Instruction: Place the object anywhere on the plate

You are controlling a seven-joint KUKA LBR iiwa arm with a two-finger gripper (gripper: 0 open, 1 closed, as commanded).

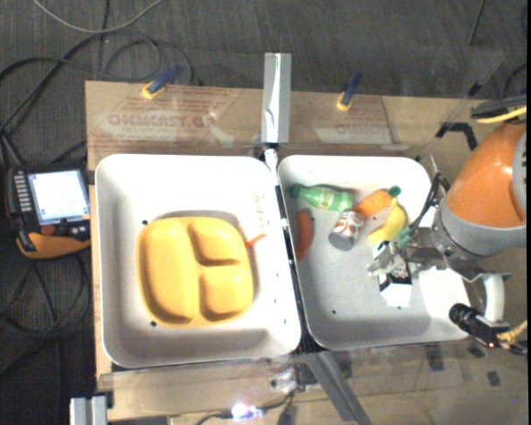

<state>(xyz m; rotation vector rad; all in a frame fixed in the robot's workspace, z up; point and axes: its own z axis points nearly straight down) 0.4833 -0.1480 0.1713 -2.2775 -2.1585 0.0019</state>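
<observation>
Reaching in from three o'clock, the grey arm (487, 193) with its orange band hung over the right bin (354, 321); its gripper (391, 268) sat low near the bin's three o'clock side, above a small white and dark patch on the floor; whether it was apart or together could not be told from above. Clustered toward twelve o'clock in that bin lay a green bottle (323, 198), an orange carrot (373, 204), a yellow banana (389, 224) and a small can (345, 228), close together; the banana lay just beside the gripper at its eleven o'clock; a red pepper (304, 234) lay apart at nine o'clock by the wall. Nothing showed between the fingers. The yellow divided plate (195, 268) rested in the middle of the left bin (115, 237), well apart from those objects.
</observation>
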